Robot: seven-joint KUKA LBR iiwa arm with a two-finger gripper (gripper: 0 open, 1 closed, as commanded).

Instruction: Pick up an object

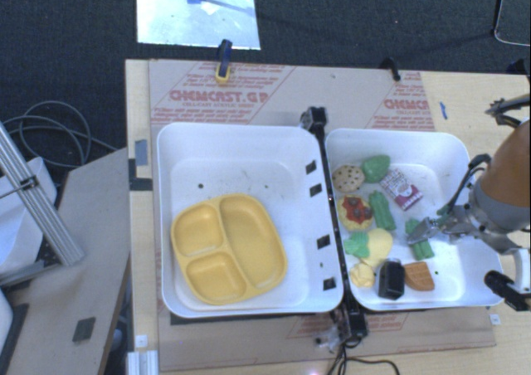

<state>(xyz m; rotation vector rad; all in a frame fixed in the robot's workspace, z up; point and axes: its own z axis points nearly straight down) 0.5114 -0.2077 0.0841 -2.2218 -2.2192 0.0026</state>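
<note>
Dark carpet runs all around the bench [249, 83], which has a printed board on top and two white bins sitting side by side. Nearest the camera in the right bin [452, 149] there's a black block [391, 279] next to an orange cracker-looking piece [419, 275] and a pale yellow lump [362, 275]. Just behind those sits the gripper [421, 232], reaching in from the right, right down among the toys with its tip over a small green piece [421, 247]. That green bit lies directly under and slightly nearer than the tip, with its long axis tilted roughly along the line of the arm. I can't tell if the jaws are apart or together, too small and cluttered. Left of it there's a long green bean thing [383, 211] running near-to-far, a red and yellow pizza piece [357, 211], then a red and white packet [402, 187]; farther back sit a cookie [348, 177] and a green lump [376, 168]. The left bin [241, 145] holds a yellow divided tray [226, 246], well apart from the arm. My guess is the green piece is the target and a straight close would do it.
</note>
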